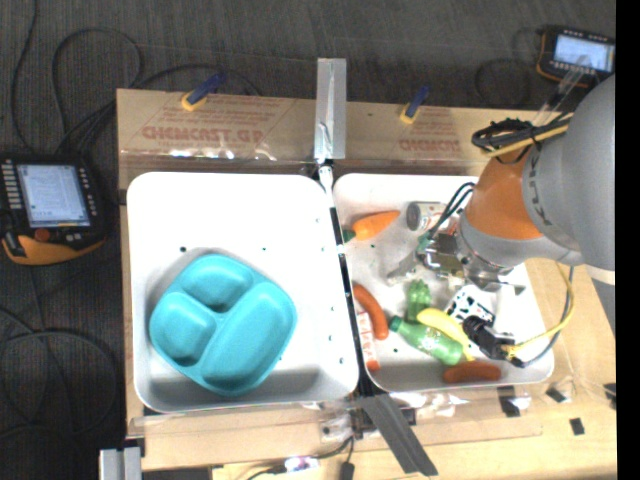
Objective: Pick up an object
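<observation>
Green bottle (pixel 432 338) lying flat against the lower edge of the banana (pixel 445 320), long axis slanting down to the right, narrow end pointing left. Jaws up-left of the banana; clenched or released, cannot tell.

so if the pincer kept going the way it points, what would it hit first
Likely the bare floor of the right bin, between the can and the green piece. Depth is unclear, so the pincer could clip the green piece instead.
</observation>
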Robot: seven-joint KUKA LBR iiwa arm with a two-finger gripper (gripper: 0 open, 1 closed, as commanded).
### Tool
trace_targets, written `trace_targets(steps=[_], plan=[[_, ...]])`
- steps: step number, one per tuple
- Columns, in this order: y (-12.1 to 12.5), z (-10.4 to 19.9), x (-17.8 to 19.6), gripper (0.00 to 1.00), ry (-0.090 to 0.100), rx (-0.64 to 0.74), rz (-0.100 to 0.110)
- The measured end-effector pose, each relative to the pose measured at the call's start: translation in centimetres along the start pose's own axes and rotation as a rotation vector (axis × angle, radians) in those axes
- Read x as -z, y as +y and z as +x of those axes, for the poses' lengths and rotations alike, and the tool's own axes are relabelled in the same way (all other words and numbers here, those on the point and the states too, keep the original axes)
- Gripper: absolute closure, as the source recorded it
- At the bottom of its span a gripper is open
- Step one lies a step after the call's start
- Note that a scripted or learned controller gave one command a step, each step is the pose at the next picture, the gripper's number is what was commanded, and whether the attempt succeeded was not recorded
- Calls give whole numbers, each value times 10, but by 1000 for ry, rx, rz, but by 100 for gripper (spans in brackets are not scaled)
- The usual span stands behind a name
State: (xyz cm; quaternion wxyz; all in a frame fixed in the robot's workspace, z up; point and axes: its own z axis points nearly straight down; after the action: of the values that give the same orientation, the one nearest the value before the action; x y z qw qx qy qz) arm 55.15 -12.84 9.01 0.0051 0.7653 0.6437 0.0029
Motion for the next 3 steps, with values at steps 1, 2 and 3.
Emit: trace_targets(steps=[1, 2, 3], plan=[[30, -11, -1, 0, 3, -96, 5], [-27, -34, 1, 0, 0, 345, -3], [-26, -32, 10, 100, 2, 345, -6]])
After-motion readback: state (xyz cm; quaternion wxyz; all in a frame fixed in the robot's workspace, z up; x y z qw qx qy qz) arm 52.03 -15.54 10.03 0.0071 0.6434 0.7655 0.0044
